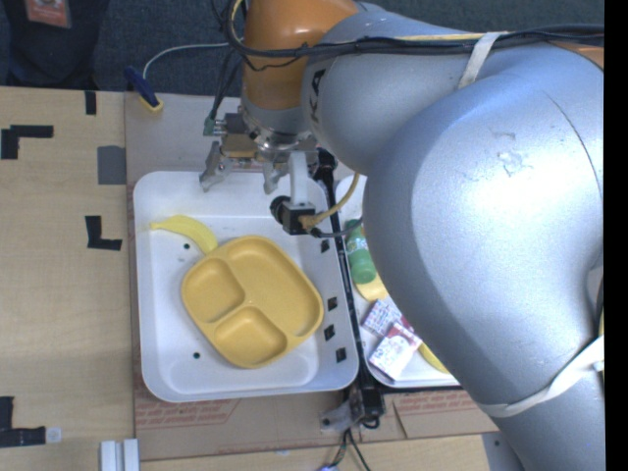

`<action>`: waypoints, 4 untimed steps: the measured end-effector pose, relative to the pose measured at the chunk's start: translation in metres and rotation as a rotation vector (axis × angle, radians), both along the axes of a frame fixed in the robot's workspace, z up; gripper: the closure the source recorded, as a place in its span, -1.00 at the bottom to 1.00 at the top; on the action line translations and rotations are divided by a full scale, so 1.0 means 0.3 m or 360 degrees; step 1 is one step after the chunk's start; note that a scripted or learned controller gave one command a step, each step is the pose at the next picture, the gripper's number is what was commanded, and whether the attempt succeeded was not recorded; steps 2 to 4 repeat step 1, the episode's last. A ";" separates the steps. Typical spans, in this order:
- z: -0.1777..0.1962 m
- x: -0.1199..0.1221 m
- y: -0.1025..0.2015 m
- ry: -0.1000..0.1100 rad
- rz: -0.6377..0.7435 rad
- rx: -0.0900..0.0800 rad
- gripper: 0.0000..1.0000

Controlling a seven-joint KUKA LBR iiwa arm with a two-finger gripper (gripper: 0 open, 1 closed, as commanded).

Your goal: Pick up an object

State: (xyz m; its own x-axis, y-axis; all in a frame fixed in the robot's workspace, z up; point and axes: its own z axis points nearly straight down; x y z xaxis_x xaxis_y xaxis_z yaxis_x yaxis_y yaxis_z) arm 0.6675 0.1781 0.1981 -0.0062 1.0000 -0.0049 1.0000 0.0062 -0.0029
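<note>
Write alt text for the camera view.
A grey arm's open gripper hovers over the far end of the left white bin, holding nothing. A yellow divided plate and a banana lie in that bin.

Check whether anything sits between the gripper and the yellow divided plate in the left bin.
Nothing visible does. The gripper hangs over the far edge of the left bin, and only bare white floor separates it from the yellow divided plate. The banana lies off to the plate's left.
</note>
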 end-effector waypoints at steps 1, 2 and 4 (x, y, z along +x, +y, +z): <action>-0.380 0.001 0.184 -0.0003 -0.0005 0.0006 -1.00; -0.380 0.001 0.184 -0.0003 -0.0005 0.0006 -1.00; -0.380 0.001 0.184 -0.0003 -0.0005 0.0006 -1.00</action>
